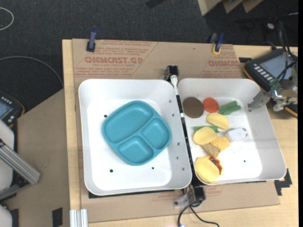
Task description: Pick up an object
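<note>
A plain blue tray (136, 132) lies in one white bin (94, 174); brown, red, green and yellow toy foods (210, 136) in the other.

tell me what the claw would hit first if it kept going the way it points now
The claw sits at the right bin's right rim, pointing left and down into it. Going straight on, it would probably meet the bare bin floor first, or the green toy if it travelled flatter; depth is unclear.

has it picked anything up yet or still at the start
Nothing looks done: the toy food lies piled in the right bin, and the blue divided plate sits in the left bin. The gripper is at the right bin's edge, carrying nothing. The whole pick remains.
</note>
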Controlling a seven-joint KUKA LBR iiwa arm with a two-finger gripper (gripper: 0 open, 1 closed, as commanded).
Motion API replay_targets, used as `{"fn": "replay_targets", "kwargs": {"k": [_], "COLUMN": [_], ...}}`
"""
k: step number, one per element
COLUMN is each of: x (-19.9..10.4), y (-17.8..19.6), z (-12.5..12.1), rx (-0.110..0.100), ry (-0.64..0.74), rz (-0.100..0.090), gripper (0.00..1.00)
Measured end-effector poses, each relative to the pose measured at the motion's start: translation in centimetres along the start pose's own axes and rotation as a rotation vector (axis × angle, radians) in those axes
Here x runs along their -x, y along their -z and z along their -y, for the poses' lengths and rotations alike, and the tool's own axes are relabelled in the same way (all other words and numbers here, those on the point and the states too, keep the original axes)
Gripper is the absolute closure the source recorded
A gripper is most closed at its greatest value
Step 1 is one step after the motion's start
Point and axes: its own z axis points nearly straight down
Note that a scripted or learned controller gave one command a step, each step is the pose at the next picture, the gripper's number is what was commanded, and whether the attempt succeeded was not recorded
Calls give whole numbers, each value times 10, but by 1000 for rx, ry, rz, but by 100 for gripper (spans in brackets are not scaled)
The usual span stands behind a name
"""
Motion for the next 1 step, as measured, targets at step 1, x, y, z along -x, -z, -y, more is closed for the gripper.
{"fn": "replay_targets", "kwargs": {"k": [1], "x": [-17], "y": [70], "z": [71], "rx": [2], "ry": [-2], "rz": [-1], "gripper": [0]}}
